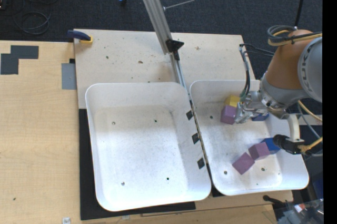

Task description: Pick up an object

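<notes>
Scanning from the far side of the bench toward the arm:

Left bin (100,112): well away from the pincer on its left, across the divider between the two trays; its white floor shows only specks.

Right bin (210,165): the tray the pincer works in, with all the blocks inside it.

Purple block by the pincer (228,114): touching or just beside the pincer's left side, low in the tray; judged the likely target, though I cannot tell whether it sits between the tips or merely against them.

Yellow block (234,100): just above that purple block, close to the pincer's upper left.

Pincer (243,112): down near the tray floor; its tips are small and blurred against the blocks, so whether they stand apart or together cannot be told.

Two more purple blocks (250,157): below the pincer, toward the tray's near edge, well apart from it.

Blue block (272,145): below and to the right of the pincer, beside the upper of those two.

Arm (292,72): reaching in from the right, orange band above the wrist.

Progress: approach looks done, with the pincer lowered at a block. A confirmed grasp and the lift are left; nothing is seen raised off the tray.
</notes>
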Controlling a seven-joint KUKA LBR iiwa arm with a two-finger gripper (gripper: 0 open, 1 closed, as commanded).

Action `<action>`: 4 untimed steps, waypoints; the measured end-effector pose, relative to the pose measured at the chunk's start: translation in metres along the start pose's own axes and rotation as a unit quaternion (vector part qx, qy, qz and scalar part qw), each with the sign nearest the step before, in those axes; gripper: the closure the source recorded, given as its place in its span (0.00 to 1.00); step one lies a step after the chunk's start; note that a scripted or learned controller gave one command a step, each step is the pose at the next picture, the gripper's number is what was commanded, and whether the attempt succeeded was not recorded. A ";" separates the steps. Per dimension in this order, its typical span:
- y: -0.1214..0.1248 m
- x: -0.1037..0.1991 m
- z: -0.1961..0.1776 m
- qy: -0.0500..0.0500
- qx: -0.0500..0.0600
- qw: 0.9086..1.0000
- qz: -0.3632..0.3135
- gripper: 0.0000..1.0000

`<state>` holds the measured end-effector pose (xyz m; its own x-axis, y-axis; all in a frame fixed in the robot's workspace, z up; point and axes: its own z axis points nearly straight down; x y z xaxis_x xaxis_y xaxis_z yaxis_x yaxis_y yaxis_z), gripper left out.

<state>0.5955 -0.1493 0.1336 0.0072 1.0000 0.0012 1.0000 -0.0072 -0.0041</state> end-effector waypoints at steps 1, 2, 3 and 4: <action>0.010 -0.003 -0.057 -0.001 -0.004 1.000 -0.004 1.00; 0.010 -0.004 -0.077 -0.001 -0.002 1.000 -0.004 1.00; 0.016 0.048 -0.091 0.000 -0.002 1.000 -0.006 1.00; 0.027 0.108 -0.085 0.001 -0.001 1.000 -0.007 1.00</action>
<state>0.6237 -0.0420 0.2185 -0.0060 1.0000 0.0023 1.0000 0.0060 -0.0011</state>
